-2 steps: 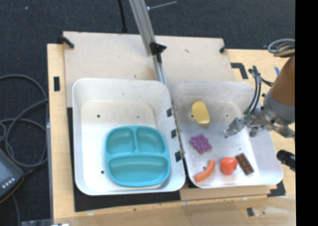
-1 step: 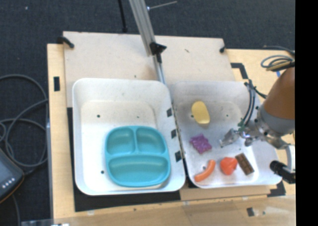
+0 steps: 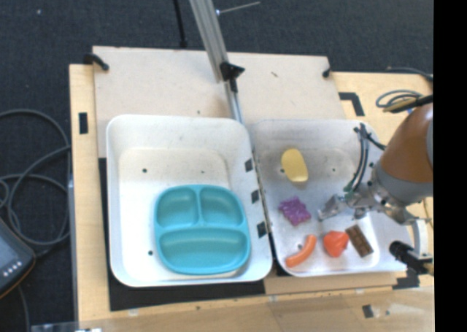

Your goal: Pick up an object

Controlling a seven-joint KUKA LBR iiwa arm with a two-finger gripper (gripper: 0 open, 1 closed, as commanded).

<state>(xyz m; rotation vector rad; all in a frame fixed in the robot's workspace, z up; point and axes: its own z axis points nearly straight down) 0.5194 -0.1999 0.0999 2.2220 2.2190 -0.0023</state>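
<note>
Toys sit scattered in the right bin (image 3: 321,132), and the gripper (image 3: 330,209) hangs over them with fingers apart, holding nothing. Nearest is the purple piece (image 3: 295,211): light and knobbly by its look, probably best pinched across its narrower sides.

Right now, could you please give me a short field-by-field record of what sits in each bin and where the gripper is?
left bin: teal divided tray
right bin: yellow object, purple object, orange carrot-shaped piece, red-orange object, brown block
gripper: low over the right bin, right of the purple object, above the red-orange object in the image
gripper contents: nothing visible between it
arm: enters from the right side
</note>
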